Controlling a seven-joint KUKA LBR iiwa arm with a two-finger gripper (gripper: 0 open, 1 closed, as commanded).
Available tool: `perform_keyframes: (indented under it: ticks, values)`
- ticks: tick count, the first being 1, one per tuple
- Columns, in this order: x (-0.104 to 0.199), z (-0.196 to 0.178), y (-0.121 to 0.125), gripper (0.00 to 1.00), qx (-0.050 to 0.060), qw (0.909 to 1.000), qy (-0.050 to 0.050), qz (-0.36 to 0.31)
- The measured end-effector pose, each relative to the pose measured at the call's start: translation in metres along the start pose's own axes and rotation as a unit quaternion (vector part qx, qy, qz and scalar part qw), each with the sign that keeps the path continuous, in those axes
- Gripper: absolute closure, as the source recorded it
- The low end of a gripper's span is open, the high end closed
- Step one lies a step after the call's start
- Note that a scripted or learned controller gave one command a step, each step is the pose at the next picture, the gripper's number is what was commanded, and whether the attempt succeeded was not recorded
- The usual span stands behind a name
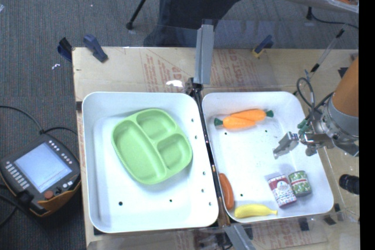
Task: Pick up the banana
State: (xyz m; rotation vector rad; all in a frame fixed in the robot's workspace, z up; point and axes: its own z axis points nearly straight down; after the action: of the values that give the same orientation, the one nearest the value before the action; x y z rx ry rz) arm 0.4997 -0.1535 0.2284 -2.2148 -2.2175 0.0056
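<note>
From the camera above the bench (135, 67), the end effector (296, 143) hangs over the right bin (246, 99) near its right wall, fingers spread wide and holding nothing. The banana (256, 211) lies flat along that bin's front edge, well apart from the end effector, just in front of two small cans (291, 187). I judge the step to be the approach: no grasp is made yet. The next move calls for travel toward the front edge, then a descent with the fingers straddling the banana's narrow body, clear of the cans and the bin's wall. Counted: one banana, one carrot (244, 119), one sausage (227, 191), two cans, two bins, and one green plate (152, 146) in the left bin (96, 143).
</note>
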Motion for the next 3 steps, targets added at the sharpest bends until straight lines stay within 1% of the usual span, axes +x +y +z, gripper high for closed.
perform_keyframes:
  ticks: [1, 2, 3]
  values:
    - [0.029, 0.124, -0.021, 0.00, 0.002, 0.9978, 0.001, -0.066]
    - [0.006, 0.141, -0.024, 0.00, 0.000, 0.9653, 0.000, -0.261]
    - [0.039, 0.143, -0.022, 0.00, -0.003, 0.8948, -0.002, -0.446]
